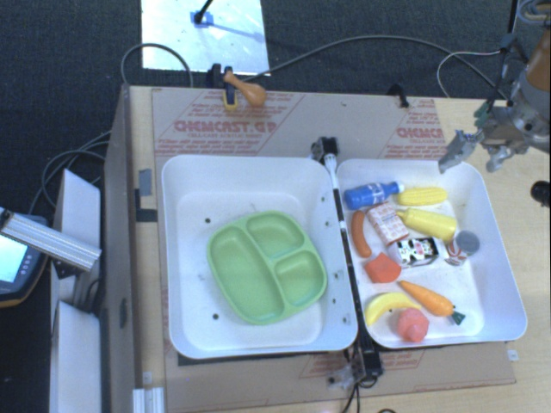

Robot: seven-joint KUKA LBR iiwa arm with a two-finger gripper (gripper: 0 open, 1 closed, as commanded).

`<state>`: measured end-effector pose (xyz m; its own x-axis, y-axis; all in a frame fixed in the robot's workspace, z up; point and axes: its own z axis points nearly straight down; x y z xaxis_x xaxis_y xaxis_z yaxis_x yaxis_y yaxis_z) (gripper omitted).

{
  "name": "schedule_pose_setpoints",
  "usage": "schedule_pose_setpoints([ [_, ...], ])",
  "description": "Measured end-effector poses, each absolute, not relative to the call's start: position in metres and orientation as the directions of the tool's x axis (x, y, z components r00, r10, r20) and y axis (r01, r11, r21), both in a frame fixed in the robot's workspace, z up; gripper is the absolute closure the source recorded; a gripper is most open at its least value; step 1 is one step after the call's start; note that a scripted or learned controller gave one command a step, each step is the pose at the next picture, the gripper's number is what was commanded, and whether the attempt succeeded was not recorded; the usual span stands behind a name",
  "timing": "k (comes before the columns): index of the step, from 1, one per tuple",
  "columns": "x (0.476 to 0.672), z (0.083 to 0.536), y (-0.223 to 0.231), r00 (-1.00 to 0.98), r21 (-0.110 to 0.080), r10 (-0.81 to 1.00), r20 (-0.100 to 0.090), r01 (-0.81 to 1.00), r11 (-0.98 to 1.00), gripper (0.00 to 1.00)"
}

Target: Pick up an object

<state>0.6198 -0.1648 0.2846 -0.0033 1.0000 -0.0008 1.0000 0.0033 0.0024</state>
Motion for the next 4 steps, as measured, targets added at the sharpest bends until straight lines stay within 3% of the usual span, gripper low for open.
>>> schedule_pose_setpoints([
  [1, 0.624, 0.148, -0.129, -0.005, -0.004, 1.0, 0.002, 1.0, 0.005, 0.0],
  [2, 0.606, 0.107, -0.146, -0.005, 0.022, 1.0, -0.005, 1.0, 0.005, 0.0],
  [3, 0.655, 0.09, -0.16, 0.0, -0.023, 1.0, 0.001, 1.0, 0.0, 0.0],
  [4, 0.655, 0.097, -0.162, 0.001, -0.02, 1.0, -0.005, 1.0, -0.001, 1.0],
])
